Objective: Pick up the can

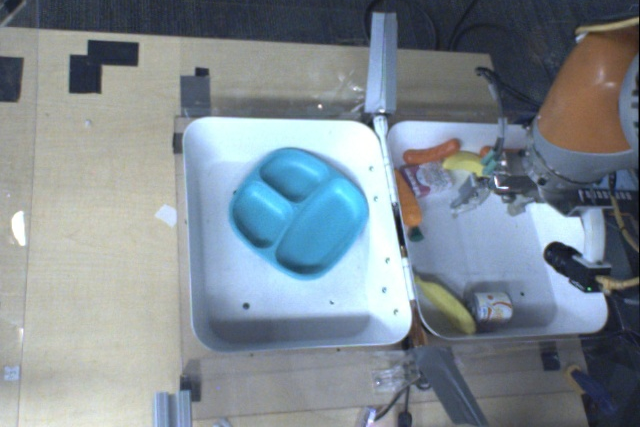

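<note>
Lying on its side near the right bin's (585, 323) front wall beside a banana (447, 305), the can (493, 308) sits well apart from the empty, spread-fingered gripper (468, 196) hovering above.

Can (492, 307) beside banana (446, 305) in right bin (560, 313), near edge.
</note>
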Robot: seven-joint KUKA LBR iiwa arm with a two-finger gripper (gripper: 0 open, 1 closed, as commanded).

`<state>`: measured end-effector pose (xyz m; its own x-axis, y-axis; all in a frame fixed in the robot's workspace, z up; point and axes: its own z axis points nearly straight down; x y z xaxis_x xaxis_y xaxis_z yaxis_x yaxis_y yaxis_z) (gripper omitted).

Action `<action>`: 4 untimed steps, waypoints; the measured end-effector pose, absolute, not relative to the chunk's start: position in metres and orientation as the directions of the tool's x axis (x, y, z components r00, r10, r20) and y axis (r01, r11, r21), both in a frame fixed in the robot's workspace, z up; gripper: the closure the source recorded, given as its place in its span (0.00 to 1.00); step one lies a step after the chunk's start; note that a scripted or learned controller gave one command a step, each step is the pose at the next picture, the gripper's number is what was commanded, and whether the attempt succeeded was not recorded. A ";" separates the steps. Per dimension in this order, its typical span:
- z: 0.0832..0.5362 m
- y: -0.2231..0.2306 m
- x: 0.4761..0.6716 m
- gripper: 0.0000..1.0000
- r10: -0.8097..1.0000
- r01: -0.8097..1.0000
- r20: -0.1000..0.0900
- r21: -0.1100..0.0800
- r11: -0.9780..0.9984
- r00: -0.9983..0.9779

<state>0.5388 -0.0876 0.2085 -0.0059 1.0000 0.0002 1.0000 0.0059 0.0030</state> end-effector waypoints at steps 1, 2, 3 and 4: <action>0.103 -0.130 0.487 0.00 1.000 1.000 0.000 0.002 -0.018 0.018; 0.089 -0.153 0.490 0.00 0.992 0.992 0.003 0.010 -0.127 0.127; 0.087 -0.173 0.603 0.00 0.862 0.862 0.003 0.008 -0.507 0.507; 0.088 -0.159 0.561 0.00 0.713 0.713 0.006 0.008 -0.701 0.701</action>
